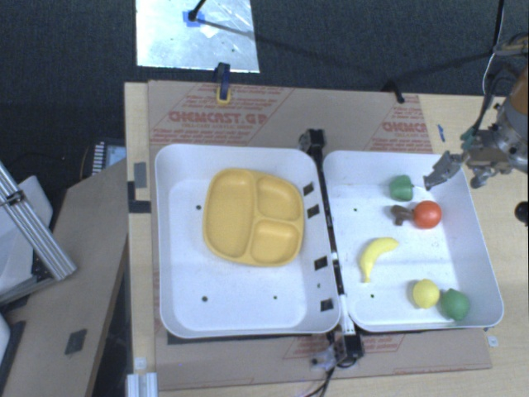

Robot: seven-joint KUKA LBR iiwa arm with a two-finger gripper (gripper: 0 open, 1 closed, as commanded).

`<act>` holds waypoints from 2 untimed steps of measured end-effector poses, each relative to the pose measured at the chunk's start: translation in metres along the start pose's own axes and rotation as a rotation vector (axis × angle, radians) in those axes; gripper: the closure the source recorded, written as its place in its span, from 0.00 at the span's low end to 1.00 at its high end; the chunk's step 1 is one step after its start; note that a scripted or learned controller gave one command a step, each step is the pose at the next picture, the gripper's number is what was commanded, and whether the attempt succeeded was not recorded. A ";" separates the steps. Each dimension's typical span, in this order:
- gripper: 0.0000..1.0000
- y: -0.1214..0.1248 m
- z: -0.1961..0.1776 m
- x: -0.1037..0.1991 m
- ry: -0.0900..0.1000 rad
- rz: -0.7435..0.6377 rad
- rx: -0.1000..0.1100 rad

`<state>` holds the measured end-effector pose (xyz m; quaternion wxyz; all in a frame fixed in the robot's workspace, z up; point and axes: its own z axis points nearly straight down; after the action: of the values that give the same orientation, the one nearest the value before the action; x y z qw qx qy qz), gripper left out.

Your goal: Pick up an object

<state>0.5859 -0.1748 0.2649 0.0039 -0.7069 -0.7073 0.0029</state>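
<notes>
Green ball [401, 188] just left of claw [457, 169], apart

Pincer [459, 174] at right, fingers spread, tilted down-left

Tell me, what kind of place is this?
Probably a robotics lab test bench: two white bins clamped on cardboard, toy fruit such as a banana, a yellow divided plate, and a robot hand.
</notes>
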 end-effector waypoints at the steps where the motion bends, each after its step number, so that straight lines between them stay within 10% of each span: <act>1: 0.00 0.002 -0.007 0.001 -0.002 -0.003 -0.011; 2: 0.00 0.006 0.036 0.006 -0.001 -0.003 -0.008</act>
<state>0.5913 -0.1690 0.2284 0.0005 -0.7059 -0.7083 0.0004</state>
